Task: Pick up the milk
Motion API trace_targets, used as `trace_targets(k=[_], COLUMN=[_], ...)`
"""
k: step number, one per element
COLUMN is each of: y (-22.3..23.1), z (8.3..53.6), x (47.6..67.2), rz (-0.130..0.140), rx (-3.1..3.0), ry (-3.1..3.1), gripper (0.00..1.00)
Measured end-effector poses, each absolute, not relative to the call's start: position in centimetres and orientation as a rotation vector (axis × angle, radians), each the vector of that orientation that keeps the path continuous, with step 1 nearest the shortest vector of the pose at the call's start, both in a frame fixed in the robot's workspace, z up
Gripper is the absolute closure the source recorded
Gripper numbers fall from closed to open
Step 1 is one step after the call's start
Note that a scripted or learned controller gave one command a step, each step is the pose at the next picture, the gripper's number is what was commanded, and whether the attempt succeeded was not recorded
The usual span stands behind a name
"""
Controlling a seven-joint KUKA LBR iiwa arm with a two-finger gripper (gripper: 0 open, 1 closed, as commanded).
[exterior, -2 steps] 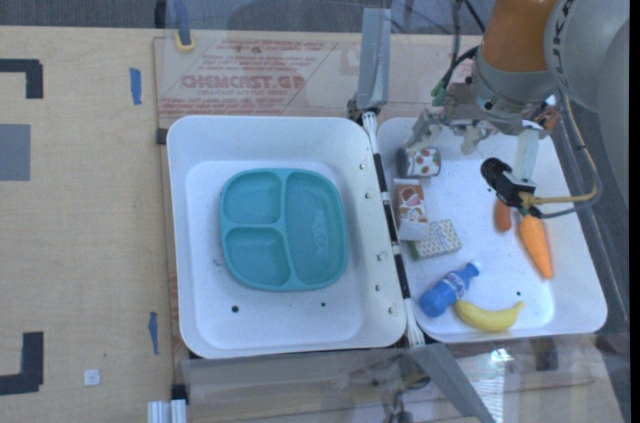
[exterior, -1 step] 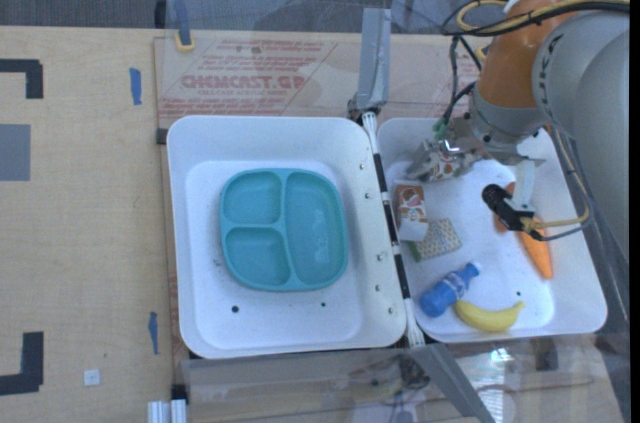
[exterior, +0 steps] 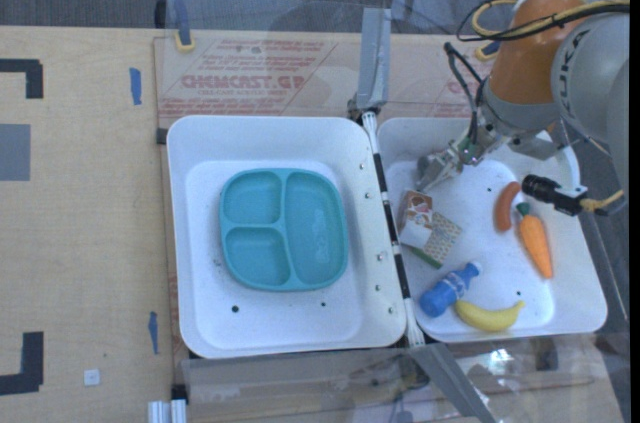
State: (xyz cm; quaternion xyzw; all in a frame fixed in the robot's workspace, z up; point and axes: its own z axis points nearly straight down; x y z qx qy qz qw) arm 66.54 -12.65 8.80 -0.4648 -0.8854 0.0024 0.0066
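Banana point(exterior: 488, 314) lies nearest, at the front of the right bin point(exterior: 590, 306), w/ a blue bottle point(exterior: 447, 289) just beside it, tipped over, cap pointing up-right. Taking that bottle as the landmark: the milk point(exterior: 427, 227) sits just behind it & a touch left, a small carton lying flat on its side, close to the bin's left wall but not clearly touching it. Right of the bottle, well apart, a carrot point(exterior: 537, 244) lies lengthwise; behind the carrot an orange-red item point(exterior: 506, 206), prob. a sausage or small pepper, too small to tell.

Further back from the bottle, the gripper point(exterior: 438, 168) hangs just behind the milk, tip aimed down-left at it. Fingers look parted w/ nothing between them, though the metal is blurred so that's a fair guess, not certain. Apart from the carton, no contact.

Far left of the bottle, the left bin point(exterior: 190, 151) holds a teal divided plate point(exterior: 285, 229).

Handling, as a judgement: carton is likely light, thin-walled, printed surface fairly slick; squeezes in if pinched hard. Lying flat, the top face is broad, so best hold is across the narrower width, fingers straddling the two long edges near mid-body, approx. square to its tilt. Left wall crowds one side, so finger clearance there is the risk; a glancing touch would prob. just shove it.
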Motion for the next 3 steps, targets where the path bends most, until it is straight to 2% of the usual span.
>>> trace_targets(k=[1,2,3], y=[-12.8,-8.8,-6.5], z=[9.6,18.3,18.2], x=[66.6,66.8,61.4], rz=[0.007,0.001,0.001], rx=[-1.458,-1.713,-1.325], ry=[-2.768,-2.636,-2.845], gripper=[1.0,1.0,1.0])
